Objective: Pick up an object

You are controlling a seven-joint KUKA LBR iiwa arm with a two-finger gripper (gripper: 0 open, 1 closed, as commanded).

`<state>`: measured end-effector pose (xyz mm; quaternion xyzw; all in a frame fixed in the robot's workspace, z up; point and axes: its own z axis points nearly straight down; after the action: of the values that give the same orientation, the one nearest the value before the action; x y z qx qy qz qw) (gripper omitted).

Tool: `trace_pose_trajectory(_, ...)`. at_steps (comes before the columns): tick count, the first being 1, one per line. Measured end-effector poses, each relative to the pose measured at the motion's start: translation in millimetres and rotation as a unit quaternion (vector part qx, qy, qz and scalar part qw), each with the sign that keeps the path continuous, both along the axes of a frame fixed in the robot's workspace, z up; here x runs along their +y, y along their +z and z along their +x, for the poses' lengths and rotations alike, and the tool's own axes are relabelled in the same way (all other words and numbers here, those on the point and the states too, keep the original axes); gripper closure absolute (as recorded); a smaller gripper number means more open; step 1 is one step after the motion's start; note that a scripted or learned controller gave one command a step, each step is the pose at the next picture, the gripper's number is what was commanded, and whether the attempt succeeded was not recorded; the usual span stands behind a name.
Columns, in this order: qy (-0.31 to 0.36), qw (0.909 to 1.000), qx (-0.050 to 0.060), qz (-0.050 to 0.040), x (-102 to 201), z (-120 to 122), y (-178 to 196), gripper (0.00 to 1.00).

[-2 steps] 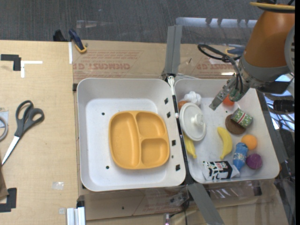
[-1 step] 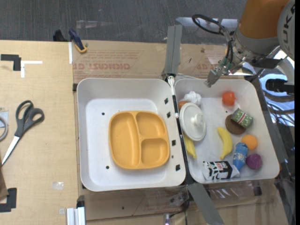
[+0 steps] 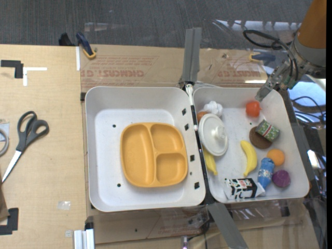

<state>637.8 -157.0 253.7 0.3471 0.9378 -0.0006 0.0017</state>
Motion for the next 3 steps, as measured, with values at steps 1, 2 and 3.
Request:
trace_pose_trajectory(1,-0.102,0.9948,0.0,0.0007,30,-13,-147,1.0)
trace_pose_trajectory(2,-0.311,0.9503,0.0,0.0003,-19,-19,47,1.0)
trace_pose_trajectory(3,-0.373,0.9278,-0.001,0.0008,13,13,-160,1.0)
